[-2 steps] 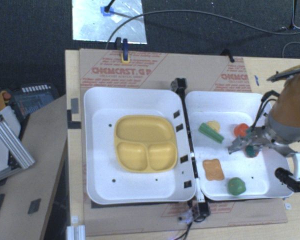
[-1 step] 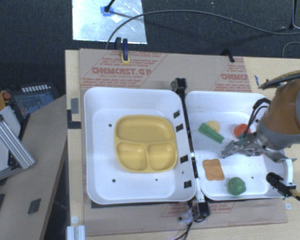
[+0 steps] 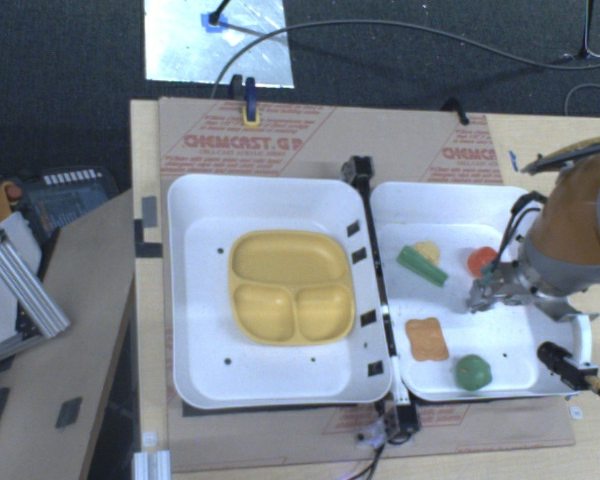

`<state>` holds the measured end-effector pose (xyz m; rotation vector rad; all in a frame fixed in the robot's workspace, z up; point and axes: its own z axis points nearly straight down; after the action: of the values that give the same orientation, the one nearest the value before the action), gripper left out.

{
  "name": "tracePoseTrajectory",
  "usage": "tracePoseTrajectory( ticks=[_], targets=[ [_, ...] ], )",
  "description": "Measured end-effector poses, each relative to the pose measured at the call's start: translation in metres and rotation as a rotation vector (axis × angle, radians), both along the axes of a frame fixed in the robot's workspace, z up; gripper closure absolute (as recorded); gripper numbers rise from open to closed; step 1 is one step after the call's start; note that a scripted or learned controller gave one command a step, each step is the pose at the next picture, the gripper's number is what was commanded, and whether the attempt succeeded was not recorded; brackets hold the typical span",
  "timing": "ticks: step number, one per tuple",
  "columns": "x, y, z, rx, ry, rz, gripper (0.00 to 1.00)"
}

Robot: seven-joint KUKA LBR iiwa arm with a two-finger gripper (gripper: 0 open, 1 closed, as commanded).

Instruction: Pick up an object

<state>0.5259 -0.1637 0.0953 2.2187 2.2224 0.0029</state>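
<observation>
The right bin (image 3: 450, 203) holds a green stick-shaped piece (image 3: 421, 265) lying over a small yellow piece (image 3: 427, 251), a red-orange round piece (image 3: 481, 260), an orange flat slab (image 3: 427, 339) and a green ball (image 3: 472, 371). My gripper (image 3: 483, 296) hangs low in this bin, just below the red-orange piece and right of the green stick. The grey and orange arm (image 3: 575, 238) comes in from the right. I see nothing between the fingers.
The left bin (image 3: 195, 268) carries a yellow divided plate (image 3: 289, 286). A black divider strip (image 3: 370, 278) runs between the two bins. Cardboard (image 3: 280, 138) lies under both bins, and cables cross the dark floor behind.
</observation>
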Motion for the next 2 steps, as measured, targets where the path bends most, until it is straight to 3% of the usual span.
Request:
tracePoseTrajectory(
  ticks=[2],
  targets=[
    [0.007,-0.009,0.095,-0.002,-0.003,0.002,1.00]
  ],
)
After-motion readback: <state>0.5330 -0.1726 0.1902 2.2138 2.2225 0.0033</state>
